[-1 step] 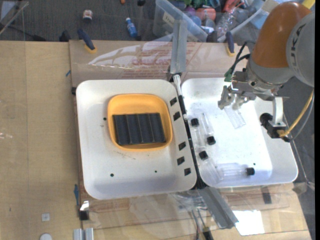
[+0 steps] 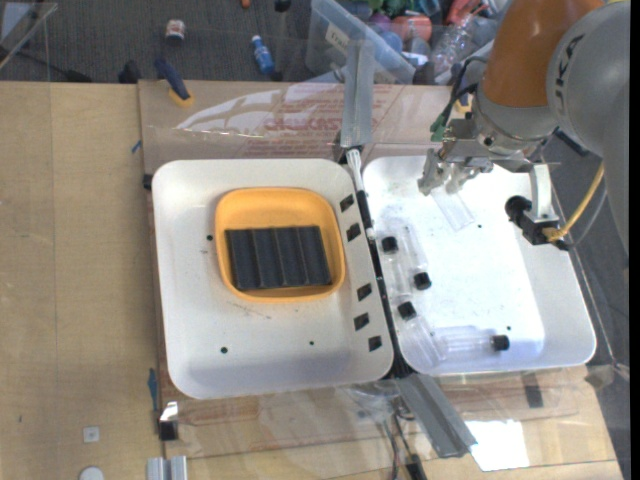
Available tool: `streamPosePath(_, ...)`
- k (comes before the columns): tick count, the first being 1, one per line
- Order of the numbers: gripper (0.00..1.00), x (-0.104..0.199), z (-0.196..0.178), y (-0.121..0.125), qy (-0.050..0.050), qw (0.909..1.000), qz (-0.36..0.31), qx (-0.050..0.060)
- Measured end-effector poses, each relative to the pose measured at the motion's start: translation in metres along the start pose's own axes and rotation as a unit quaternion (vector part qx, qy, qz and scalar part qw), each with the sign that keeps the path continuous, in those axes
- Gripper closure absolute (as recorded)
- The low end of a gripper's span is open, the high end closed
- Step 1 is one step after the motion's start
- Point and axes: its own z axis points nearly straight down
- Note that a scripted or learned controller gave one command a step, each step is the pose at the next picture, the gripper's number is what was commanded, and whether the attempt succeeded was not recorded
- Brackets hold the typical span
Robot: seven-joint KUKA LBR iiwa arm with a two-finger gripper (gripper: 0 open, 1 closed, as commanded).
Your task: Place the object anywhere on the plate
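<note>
A dark ridged block lies flat on the yellow plate in the left bin. It has long grooves (like a chocolate bar). The gripper hangs over the right bin, far from the block. I cannot tell how its fingers stand. The arm is cut off at the edge.
</note>
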Motion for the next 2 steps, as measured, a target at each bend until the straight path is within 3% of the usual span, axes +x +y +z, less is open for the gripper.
streamPosePath(2,1.00,0.041,-0.037,0.008,0.000,0.9961,-0.088,-0.001)
